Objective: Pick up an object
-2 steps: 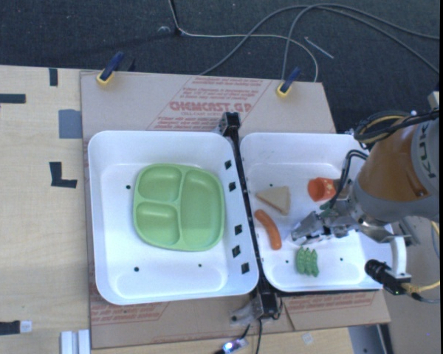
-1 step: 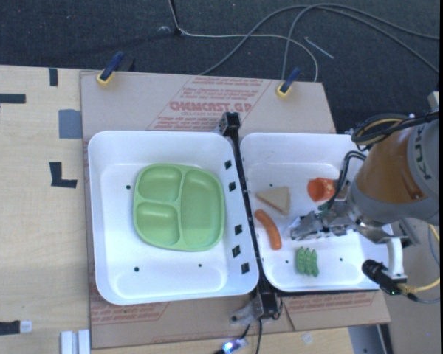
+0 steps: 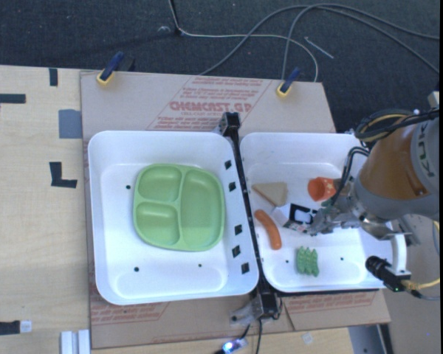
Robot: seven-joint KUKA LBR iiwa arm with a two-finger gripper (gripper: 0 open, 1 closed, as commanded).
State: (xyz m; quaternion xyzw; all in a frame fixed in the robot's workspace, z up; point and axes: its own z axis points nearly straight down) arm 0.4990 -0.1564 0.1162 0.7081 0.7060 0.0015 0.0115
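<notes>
The approach is in hand: the gripper [image 3: 312, 225] hangs low in the right bin [image 3: 280, 144], right of centre frame, near the orange sausage [image 3: 269, 228] (long axis upper-left to lower-right). Whether its jaws are released or clenched, I cannot tell. Next: align across that axis.

Both white bins, the left bin [image 3: 103, 198] and the right bin [image 3: 280, 144], look like smooth moulded plastic with a soft sheen. The green divided plate [image 3: 179, 206] in the left one is matt plastic, evenly coloured. Under the bins lies a sheet of brown cardboard [image 3: 207, 98] with red print, dull and papery, on a pale wood-grain bench top [image 3: 29, 220]. The floor [image 3: 74, 13] behind looks like dark, rough carpet. The arm [image 3: 399, 169] has a satin orange band and grey metal-like casing. The orange sausage [image 3: 269, 229] looks glossy, the green toy [image 3: 306, 261] ridged and matt.
</notes>
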